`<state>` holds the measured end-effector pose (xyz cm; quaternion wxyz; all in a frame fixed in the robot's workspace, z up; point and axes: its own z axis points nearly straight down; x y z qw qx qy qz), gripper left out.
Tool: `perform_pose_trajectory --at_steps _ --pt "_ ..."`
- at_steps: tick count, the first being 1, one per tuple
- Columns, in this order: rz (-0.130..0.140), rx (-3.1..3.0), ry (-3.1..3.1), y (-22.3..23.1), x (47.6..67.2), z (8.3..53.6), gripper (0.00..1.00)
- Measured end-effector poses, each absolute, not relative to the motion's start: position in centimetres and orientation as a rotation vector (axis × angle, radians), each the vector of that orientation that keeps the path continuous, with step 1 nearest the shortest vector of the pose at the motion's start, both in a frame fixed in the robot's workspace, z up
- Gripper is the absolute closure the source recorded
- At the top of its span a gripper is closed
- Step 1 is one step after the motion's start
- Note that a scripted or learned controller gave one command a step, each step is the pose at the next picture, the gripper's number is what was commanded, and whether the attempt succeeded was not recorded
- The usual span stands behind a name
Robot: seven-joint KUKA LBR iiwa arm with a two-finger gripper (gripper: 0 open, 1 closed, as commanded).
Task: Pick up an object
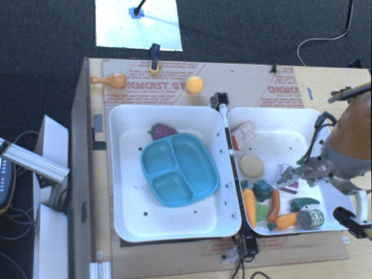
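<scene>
My gripper [289, 178] is hanging low inside the right bin [290, 131]; whether it's open or shut, can't tell. Toys are sitting in that bin's near part: carrot [249, 206], round beige piece [251, 166], small tin can [312, 218]. The left bin [131, 121] is holding a blue divided plate [179, 168] with a purple toy [162, 131] just beyond it. Both bins are resting on a cardboard-topped bench [174, 81]. An orange ball [194, 85] is lying on it behind them. Dark carpet [46, 45] is surrounding everything.

Two white bins [125, 173], one blue tray [179, 168], two carrots [249, 207].
</scene>
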<state>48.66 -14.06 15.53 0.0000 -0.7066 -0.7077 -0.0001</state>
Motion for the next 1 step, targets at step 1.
perform_pose_trajectory --at_steps 1 --pt "-0.007 -2.226 -2.231 -11.65 53.41 8.8 0.0"
